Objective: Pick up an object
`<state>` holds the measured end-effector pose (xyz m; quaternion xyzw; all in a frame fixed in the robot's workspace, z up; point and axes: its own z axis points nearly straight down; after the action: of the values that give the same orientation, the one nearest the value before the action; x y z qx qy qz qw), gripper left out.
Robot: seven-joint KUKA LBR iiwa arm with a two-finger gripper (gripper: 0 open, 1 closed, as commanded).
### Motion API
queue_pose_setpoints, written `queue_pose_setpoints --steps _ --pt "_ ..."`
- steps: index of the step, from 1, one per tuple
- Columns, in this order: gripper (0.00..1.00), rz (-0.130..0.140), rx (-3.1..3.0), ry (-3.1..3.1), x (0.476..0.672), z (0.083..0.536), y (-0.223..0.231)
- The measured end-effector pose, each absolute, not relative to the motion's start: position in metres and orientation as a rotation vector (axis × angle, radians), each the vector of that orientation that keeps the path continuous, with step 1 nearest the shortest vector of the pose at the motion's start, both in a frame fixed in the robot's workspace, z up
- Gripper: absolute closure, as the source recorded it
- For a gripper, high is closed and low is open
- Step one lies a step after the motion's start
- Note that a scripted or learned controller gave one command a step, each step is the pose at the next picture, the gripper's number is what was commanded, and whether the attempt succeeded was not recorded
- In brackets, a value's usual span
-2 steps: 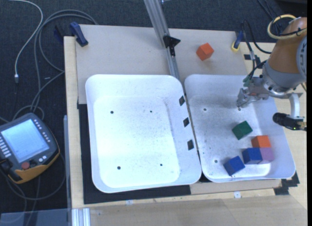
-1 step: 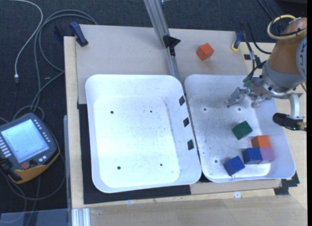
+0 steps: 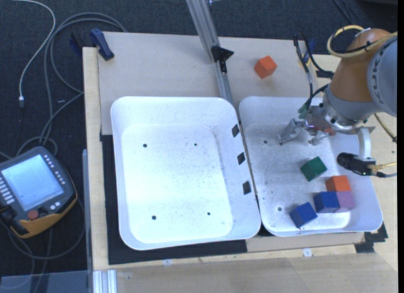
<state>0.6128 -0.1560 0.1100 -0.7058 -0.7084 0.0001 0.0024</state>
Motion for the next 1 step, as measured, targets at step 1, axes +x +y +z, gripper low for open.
queue_pose_setpoints --steps 1 --pt "0.0 0.004 -2.22 -2.216 0.5698 0.0992 -0.1744"
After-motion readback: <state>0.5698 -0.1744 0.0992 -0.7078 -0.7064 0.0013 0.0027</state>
